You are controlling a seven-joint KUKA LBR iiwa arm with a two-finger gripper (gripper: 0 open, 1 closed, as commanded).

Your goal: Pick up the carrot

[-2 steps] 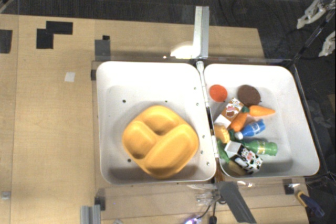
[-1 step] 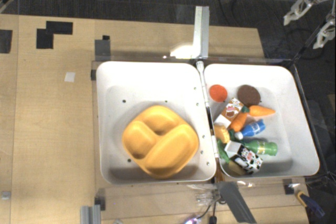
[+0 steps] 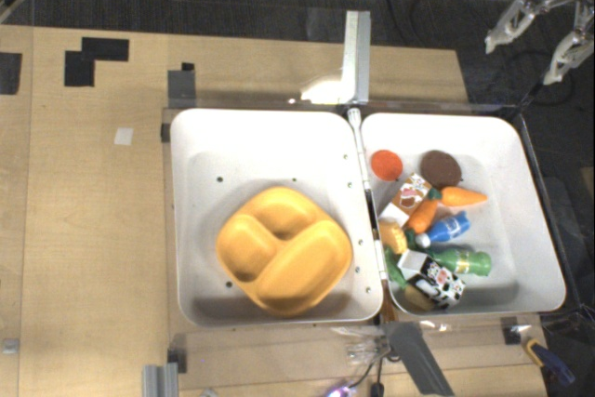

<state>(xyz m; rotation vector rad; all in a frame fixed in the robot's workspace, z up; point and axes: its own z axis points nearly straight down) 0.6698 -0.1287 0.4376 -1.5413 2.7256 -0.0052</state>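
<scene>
In the right bin (image 3: 535, 200), the toys crowd against its left wall. Nearest sits a black-and-white carton (image 3: 439, 282), with a green bottle (image 3: 462, 261) just behind it, lying on its side. A blue bottle (image 3: 448, 227) lies farther back, next to a yellow piece (image 3: 393, 237) by the wall. The carrot (image 3: 462, 196) lies beyond these, about mid-bin, its tip pointing right; it touches an orange bottle (image 3: 423, 215) on its near left and sits just in front of a brown disc (image 3: 441, 168). A small printed box (image 3: 412, 192) is left of the carrot, and a red-orange ball (image 3: 387, 165) lies at the far left of the pile.

The left bin (image 3: 200, 163) holds a big yellow divided dish (image 3: 284, 248), toward its near side.

Far off, beyond the right bin's far right corner and well apart from the carrot, the gripper (image 3: 539, 40) hangs over the dark floor, its two pale fingers (image 3: 507, 25) spread wide with nothing between them.
</scene>
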